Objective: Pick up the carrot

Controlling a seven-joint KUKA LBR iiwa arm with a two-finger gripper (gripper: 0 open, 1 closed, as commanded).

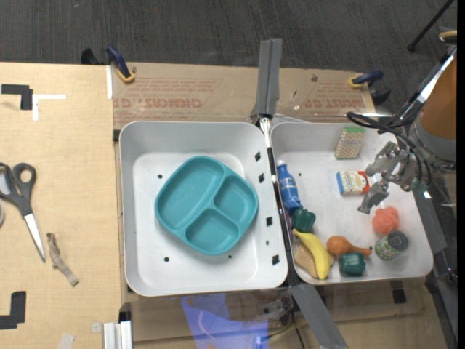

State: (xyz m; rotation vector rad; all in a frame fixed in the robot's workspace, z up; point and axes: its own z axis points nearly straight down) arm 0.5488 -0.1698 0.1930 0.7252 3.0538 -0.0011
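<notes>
The carrot (343, 246), a stubby orange piece with a thin tail to its right, lies near the front of the right bin (320, 142), between a banana (314, 251) and a dark green block (352, 265). My gripper (373, 184) hangs above the bin's right half, behind and to the right of the carrot and well apart from it. Its fingers are spread open with nothing between them. One fingertip (366, 203) points down toward a pink-orange ball (385, 219).
A small white snack box (352, 182) sits just left of the gripper, and a speckled box (350, 143) behind it. A blue bottle (288, 187) and green pepper (303, 219) line the bin's left wall. A can (392, 244) stands at front right. The left bin (138, 195) holds a teal divided plate (207, 206).
</notes>
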